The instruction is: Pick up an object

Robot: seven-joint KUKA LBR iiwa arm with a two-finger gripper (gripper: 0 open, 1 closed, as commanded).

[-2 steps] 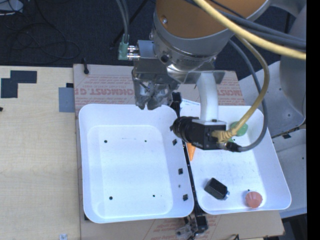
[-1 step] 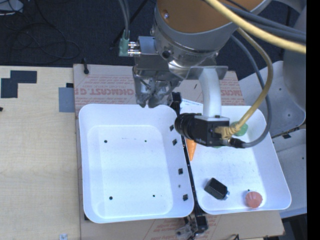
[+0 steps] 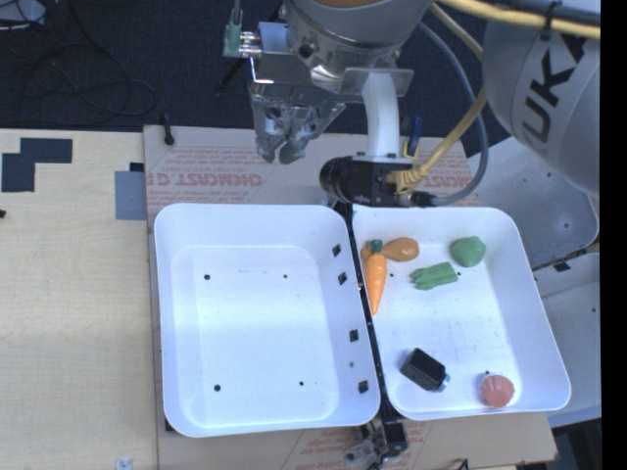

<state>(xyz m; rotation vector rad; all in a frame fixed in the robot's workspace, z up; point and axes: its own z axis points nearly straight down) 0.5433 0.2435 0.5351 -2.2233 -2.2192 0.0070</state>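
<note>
Two white bins sit side by side on my bench, and I count six small things in the right bin [image 3: 549, 360]. I see an orange carrot [image 3: 374, 277] lying lengthwise against the divider, its green top toward the far wall, with a rounded orange piece [image 3: 401, 250] touching it near that top. Just beside those, toward the middle, lies a long green piece [image 3: 433, 277], and a rounder green lump [image 3: 468, 251] sits near the far right corner. Nearer to me a black block [image 3: 424, 369] rests tilted on the floor of the bin, and a pinkish-red round item [image 3: 497, 391] lies in the near right corner, apart from the block. The left bin [image 3: 171, 262] shows me only its bare white floor with a few small dark holes. My gripper [image 3: 288, 147] hangs above the cardboard sheet [image 3: 211, 169] beyond the left bin's far wall, well apart from every object; its fingers look drawn together at the tips with nothing between them. Pale wooden bench [image 3: 69, 311] lies to the left.
</note>
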